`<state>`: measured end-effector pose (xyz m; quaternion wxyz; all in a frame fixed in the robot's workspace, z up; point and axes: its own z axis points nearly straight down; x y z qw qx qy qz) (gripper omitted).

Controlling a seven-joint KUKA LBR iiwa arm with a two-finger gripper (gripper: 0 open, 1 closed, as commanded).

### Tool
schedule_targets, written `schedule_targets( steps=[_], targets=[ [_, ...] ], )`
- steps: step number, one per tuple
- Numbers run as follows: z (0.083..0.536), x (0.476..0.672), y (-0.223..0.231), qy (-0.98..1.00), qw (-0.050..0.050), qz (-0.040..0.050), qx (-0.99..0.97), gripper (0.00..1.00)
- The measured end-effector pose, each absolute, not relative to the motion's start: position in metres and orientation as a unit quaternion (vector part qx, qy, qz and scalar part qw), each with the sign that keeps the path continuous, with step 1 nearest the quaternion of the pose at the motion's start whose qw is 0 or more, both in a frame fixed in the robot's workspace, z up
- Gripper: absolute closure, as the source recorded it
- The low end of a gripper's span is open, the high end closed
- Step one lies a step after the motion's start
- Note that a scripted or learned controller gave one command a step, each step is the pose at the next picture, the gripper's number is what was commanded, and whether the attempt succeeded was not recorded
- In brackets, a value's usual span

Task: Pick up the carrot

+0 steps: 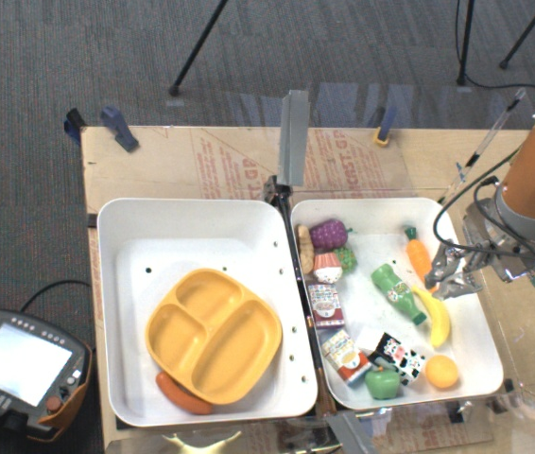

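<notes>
Near the right wall of the right bin (491,348), the carrot (418,254) lies with its green top toward the far wall, just beside the gripper (445,277). I cannot tell its state. The banana (436,316) crowds the approach.

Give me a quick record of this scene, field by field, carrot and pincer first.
carrot: right bin, near its far right side, lying free
pincer: beside the carrot, low over the banana
left bin: holds yellow divided plate
right bin: also green bottle, orange, purple grapes
</notes>
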<state>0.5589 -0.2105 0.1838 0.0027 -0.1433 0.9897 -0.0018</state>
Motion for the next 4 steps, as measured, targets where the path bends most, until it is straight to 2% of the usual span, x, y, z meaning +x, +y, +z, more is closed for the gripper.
schedule_targets(
  steps=[1,2,3,4],
  targets=[
    [0.085,0.604,-0.203,0.998,-0.001,0.0017,-0.058,1.0],
    [0.222,0.58,-0.213,0.992,0.009,-0.0037,-0.122,1.0],
    [0.094,0.607,-0.188,0.965,-0.002,0.0033,-0.263,1.0],
    [0.194,0.489,-0.213,0.965,0.004,-0.0033,-0.263,1.0]
  ],
)
